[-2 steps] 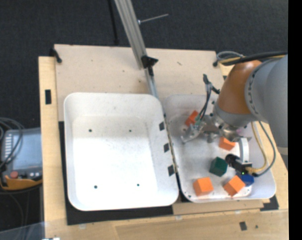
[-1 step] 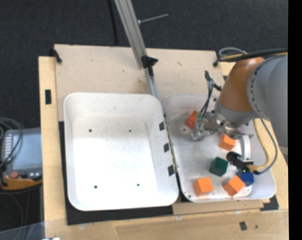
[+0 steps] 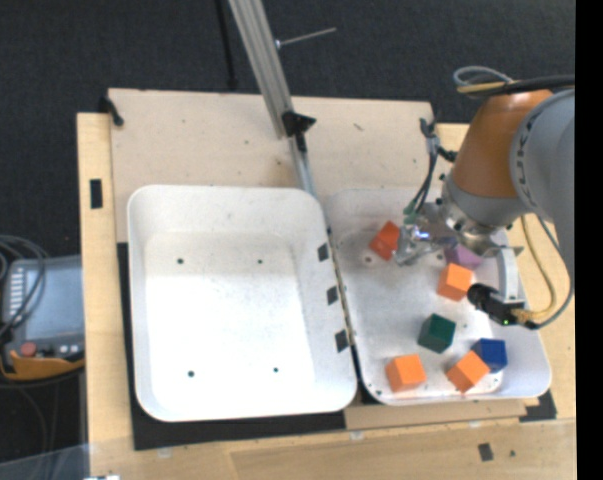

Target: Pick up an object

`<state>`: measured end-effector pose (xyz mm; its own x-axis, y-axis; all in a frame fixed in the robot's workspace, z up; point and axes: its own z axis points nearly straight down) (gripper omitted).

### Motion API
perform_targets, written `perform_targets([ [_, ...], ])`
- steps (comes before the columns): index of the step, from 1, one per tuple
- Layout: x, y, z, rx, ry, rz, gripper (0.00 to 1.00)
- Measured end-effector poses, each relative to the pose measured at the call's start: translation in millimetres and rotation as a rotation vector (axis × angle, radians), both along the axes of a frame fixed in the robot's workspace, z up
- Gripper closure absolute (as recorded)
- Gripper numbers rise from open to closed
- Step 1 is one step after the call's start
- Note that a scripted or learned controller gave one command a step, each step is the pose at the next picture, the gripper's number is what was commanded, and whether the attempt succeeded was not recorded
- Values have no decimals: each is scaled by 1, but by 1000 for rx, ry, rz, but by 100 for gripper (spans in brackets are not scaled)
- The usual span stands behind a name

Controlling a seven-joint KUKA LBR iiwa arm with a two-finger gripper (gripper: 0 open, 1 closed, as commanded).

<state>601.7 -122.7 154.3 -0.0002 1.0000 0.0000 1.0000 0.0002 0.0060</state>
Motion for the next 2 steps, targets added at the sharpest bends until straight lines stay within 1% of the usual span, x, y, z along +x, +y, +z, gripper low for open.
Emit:
perform_targets([
  [1,5,5,63,0,-2,4,100],
  [2,5,3,107,0,-1,5,100],
])
